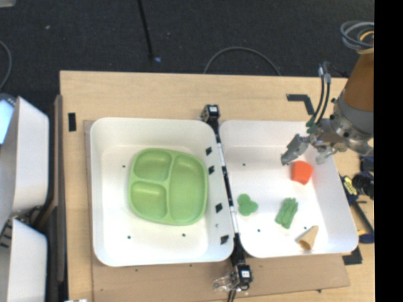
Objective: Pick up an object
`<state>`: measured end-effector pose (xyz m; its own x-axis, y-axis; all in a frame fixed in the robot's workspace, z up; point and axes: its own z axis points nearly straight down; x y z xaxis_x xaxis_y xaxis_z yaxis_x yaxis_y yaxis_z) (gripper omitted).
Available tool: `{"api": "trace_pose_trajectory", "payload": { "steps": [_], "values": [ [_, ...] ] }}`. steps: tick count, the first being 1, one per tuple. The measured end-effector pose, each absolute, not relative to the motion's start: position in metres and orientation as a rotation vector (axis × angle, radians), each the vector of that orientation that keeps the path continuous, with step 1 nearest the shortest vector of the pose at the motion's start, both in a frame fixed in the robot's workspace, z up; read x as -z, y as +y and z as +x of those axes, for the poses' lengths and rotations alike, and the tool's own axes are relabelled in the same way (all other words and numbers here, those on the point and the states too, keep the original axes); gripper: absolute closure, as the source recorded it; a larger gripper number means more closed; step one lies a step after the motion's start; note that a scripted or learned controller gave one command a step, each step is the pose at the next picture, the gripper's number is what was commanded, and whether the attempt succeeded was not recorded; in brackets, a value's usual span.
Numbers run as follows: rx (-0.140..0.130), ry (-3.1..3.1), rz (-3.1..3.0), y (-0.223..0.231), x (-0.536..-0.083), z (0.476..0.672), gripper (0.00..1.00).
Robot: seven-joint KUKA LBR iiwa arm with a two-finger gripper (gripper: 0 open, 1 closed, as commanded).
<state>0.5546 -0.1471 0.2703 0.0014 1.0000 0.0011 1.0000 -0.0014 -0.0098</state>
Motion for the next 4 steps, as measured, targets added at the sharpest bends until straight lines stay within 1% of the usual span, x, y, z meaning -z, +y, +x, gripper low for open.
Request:
{"api": "trace_pose_trajectory", "payload": {
  "steps": [1, 2, 3, 4],
  "values": [
    [0.000, -2.224, -2.220, -0.147, -0.276, 0.557, 0.00],
    [-0.005, -2.219, -2.223, -0.147, -0.233, 0.560, 0.00],
    [-0.006, -2.217, -2.221, -0.146, -0.170, 0.558, 0.00],
    [-0.004, -2.216, -2.225, -0.149, -0.124, 0.565, 0.00]
  ]
}}
